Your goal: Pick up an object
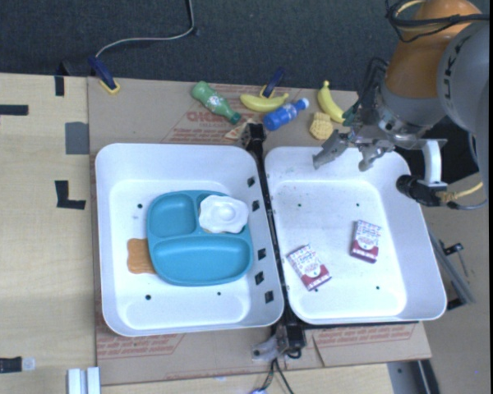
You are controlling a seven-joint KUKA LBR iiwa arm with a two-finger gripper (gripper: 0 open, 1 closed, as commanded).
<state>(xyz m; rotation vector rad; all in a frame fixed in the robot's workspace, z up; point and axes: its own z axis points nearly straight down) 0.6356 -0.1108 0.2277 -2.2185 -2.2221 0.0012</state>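
Hovering gripper (348, 155) – fingers spread, nothing between them, over right bin (419, 294) far rim | two red packets (366, 241) (307, 267) well below on bin floor | cardboard-covered bench (148, 121) – dark carpet behind

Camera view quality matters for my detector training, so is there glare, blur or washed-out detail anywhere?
In the camera view, the white fried-egg toy is overexposed, its edges nearly lost against the blue divided plate; the left bin rim looks bleached; the gripper is slightly soft; the two small red cartons are too blurred to read.
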